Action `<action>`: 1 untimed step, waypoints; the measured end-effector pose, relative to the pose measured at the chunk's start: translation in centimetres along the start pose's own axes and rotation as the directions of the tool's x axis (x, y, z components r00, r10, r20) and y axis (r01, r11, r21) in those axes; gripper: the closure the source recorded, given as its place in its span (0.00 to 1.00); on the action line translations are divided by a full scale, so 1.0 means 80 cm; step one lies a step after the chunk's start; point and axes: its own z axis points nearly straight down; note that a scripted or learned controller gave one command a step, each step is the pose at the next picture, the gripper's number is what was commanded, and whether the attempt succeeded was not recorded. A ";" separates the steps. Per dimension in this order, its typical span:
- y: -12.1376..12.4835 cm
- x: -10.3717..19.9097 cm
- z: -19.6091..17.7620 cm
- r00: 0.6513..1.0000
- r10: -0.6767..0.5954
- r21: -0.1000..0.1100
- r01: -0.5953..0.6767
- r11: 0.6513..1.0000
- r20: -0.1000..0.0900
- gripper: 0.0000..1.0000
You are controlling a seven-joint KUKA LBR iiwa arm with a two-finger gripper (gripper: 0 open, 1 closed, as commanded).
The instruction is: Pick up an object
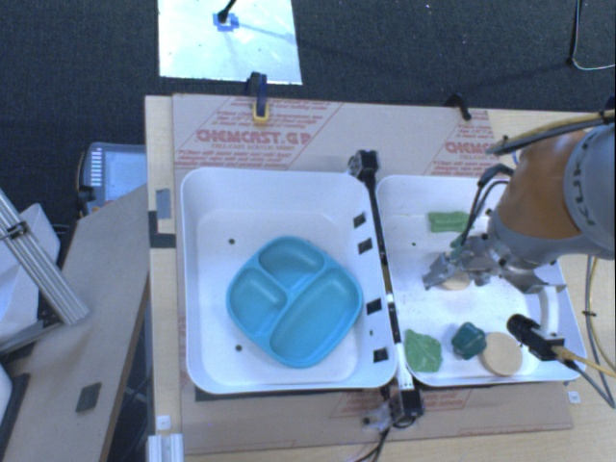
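In the right bin (409,200) lie a green block (447,221) near the back, a light green leafy piece (422,351) at the front, a dark teal lump (469,340) beside it, and a tan round disc (501,353). My gripper (446,272) hangs low over the middle of that bin, fingers pointing left and down. A small beige object (456,282) sits right at the fingertips; whether it is between them is unclear.
The left bin (207,219) holds a blue sectioned plate (294,299). A black divider clamp strip (375,258) runs between the bins. The grey and orange arm (544,200) covers the right bin's far right side. Cables run along the right edge.
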 end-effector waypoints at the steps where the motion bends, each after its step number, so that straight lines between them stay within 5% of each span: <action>1: 0.002 -0.001 -0.017 1.000 0.000 -0.006 0.000 1.000 0.002 1.00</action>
